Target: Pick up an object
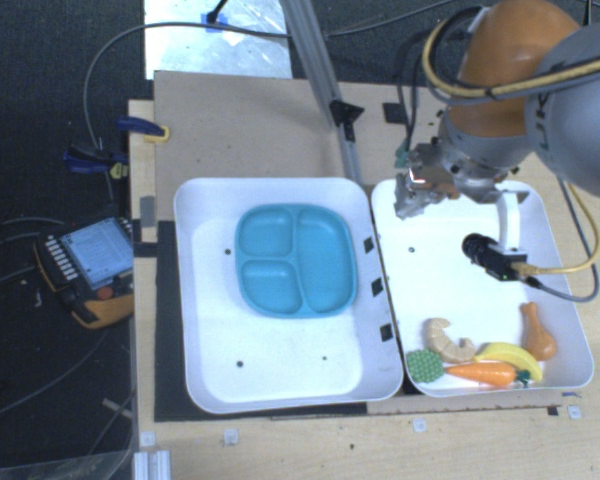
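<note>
Camera view: claw (417, 196) hangs over far end of right white bin (400, 268), away from toys; cannot tell its state. Orange plastic carrot (480, 374), yellow banana (508, 354), brown drumstick (536, 334) cluster at bin's near end. Advice: travel to near end, choose outlying drumstick, descend centred.

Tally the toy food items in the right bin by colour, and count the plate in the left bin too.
Blue: 1, the divided plate in the left bin.
Orange: 1, the carrot.
Yellow: 1, the banana.
Green: 1, the round piece.
Tan: 1, the curled piece.
Brown: 1, the drumstick.
Total: 6
</note>
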Controlling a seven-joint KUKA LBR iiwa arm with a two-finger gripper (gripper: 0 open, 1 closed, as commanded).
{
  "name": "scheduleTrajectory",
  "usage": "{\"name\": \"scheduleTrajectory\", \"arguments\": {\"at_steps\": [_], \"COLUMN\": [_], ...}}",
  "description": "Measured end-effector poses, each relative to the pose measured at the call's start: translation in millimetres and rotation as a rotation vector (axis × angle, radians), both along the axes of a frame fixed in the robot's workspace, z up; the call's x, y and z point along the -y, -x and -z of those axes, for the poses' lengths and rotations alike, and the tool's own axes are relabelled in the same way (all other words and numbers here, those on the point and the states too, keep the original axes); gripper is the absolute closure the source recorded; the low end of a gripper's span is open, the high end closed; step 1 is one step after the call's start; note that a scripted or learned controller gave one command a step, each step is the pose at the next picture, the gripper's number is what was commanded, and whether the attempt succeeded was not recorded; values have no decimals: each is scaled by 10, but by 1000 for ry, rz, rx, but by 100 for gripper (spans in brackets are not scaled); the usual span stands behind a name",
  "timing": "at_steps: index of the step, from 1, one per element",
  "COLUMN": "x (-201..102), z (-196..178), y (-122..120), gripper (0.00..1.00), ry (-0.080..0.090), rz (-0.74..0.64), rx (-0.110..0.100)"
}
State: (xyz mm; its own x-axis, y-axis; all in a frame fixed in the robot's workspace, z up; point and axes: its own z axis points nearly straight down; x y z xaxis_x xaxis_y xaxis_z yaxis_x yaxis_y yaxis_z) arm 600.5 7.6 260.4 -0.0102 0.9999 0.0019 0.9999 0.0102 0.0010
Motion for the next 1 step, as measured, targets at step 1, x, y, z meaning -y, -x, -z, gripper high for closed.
{"name": "scheduleTrajectory", "arguments": {"at_steps": [1], "x": [-525], "z": [201], "y": [85], "gripper": [100], "ry": [0], "rz": [0], "rx": [-2]}}
